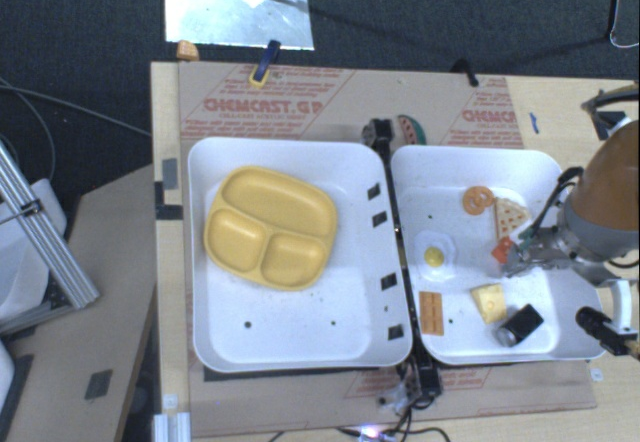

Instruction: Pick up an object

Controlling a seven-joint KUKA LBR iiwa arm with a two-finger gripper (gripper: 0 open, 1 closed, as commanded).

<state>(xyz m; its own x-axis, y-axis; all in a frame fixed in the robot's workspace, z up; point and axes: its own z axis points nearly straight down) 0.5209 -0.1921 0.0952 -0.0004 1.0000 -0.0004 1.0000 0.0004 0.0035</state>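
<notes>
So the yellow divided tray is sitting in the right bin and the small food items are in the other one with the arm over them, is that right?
Not quite. The camera view shows the yellow divided tray in the left bin. The small food items, such as the pretzel and cheese wedge, lie in the right bin, where the arm reaches in.

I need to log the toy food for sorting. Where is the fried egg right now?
The fried egg lies in the right bin, near its left wall, below-left of the pretzel and above the cracker.
</notes>
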